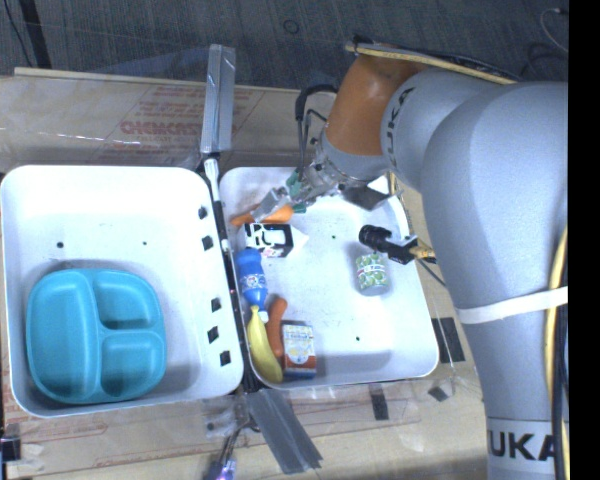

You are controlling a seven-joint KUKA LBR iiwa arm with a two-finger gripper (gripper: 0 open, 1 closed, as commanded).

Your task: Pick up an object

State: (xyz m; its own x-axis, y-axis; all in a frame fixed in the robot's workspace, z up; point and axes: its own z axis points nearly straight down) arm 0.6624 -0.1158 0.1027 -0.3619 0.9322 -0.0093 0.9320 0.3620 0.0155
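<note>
Camera view, "UKA" lettering on grey arm [500, 268], faint red print on cardboard [160, 118]

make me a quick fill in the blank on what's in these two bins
1. The blue tray lies in the ____ bin.
2. The banana lies in the right bin beside the ____ wall.
3. The gripper is over the ____ bin.
4. The colour of the tray is ____.

Missing words: left; left; right; blue
</note>
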